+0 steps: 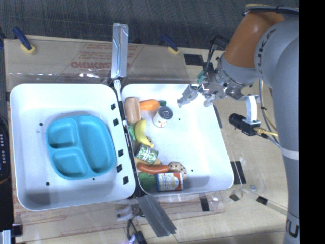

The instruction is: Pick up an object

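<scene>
Landmark: the metal divider post standing upright between the two bins.

Left of the post, the left bin holds a blue compartment tray, lying flat near its middle.

Just right of the post and below it, the right bin has its objects crowded along the wall nearest the post. Top of the row: a tan bread roll touching an orange carrot. Beside the carrot, a small white round object. Further below the post: a yellow banana, a green-labelled can, a red pepper-like piece, a cookie, and a can on its side.

Far right of the post, the gripper hangs over the right bin's upper edge, fingers spread apart, nothing between them. It sits right of the carrot and the white object, apart from both.
</scene>
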You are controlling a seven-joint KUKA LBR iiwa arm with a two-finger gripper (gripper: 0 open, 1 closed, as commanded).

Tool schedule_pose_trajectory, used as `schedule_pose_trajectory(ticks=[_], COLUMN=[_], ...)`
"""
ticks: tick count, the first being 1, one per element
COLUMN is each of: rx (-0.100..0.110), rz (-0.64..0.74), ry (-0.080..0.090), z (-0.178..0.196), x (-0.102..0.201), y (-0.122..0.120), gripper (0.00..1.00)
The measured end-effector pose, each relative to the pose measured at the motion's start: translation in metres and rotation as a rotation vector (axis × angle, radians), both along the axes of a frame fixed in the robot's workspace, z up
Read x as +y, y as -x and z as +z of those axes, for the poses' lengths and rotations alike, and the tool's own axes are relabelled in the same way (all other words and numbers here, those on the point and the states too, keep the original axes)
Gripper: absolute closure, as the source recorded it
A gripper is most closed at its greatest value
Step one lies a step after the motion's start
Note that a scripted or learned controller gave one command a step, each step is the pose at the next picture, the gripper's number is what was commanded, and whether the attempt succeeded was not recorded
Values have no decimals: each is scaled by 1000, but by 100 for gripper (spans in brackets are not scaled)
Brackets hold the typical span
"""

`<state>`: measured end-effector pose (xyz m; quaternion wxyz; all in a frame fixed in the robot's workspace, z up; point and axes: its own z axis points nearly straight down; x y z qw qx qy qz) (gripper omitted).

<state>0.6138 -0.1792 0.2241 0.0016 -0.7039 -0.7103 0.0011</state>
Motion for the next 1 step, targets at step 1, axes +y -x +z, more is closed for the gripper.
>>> schedule_pose_trajectory(ticks=[1], rx=[10], rz=[71], ry=[-3], z=[-93], x=[38], y=[-41], gripper=[0])
